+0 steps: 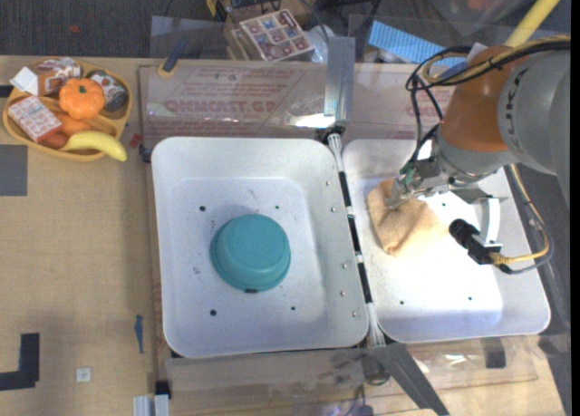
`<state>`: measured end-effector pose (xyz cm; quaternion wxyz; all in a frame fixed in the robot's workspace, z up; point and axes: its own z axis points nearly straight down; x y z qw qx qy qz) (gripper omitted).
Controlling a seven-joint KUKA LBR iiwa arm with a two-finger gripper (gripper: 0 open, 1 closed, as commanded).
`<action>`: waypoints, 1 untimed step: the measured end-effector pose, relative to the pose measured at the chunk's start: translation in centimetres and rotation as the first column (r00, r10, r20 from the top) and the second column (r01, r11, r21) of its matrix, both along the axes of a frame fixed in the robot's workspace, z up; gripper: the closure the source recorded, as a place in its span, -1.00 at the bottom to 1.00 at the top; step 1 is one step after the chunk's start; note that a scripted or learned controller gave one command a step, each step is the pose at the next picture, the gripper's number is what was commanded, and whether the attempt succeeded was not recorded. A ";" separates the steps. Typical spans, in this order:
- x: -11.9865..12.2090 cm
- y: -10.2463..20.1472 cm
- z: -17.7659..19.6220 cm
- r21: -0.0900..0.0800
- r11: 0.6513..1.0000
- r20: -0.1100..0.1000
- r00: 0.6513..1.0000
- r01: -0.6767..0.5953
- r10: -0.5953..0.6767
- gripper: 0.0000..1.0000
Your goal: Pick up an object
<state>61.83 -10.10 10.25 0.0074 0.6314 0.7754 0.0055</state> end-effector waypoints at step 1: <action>0.0 0.0 0.0 0.000 1.000 0.000 1.000 0.000 0.000 -1.00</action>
